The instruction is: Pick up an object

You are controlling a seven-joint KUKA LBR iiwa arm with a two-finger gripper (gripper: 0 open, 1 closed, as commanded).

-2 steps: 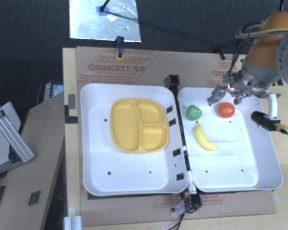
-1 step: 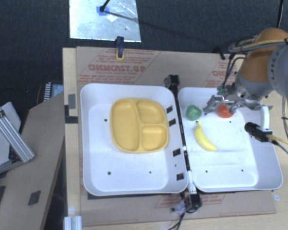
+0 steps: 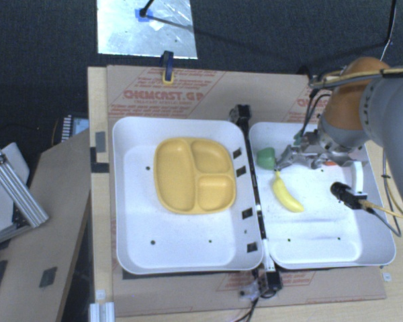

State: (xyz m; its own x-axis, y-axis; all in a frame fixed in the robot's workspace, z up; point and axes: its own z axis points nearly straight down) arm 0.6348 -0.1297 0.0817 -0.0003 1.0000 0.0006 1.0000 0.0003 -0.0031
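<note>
The gripper (image 3: 283, 161) sits low in the right bin (image 3: 322, 250), near its upper left corner. Its tip is a blur of grey metal, and I cannot tell whether it is open or closed (the parts merge at this slant). A green block (image 3: 266, 157) lies just beside the tip, on its left, perhaps touching it; the contact is too small to make out. A banana (image 3: 287, 194) lies just below the tip, slanting down to the right, apart from the block. The arm (image 3: 383, 119) covers the bin's upper right part and is cut off by the right edge. In the left bin (image 3: 131, 247), well apart, rests a yellow plate (image 3: 193, 175) with three compartments.
</note>
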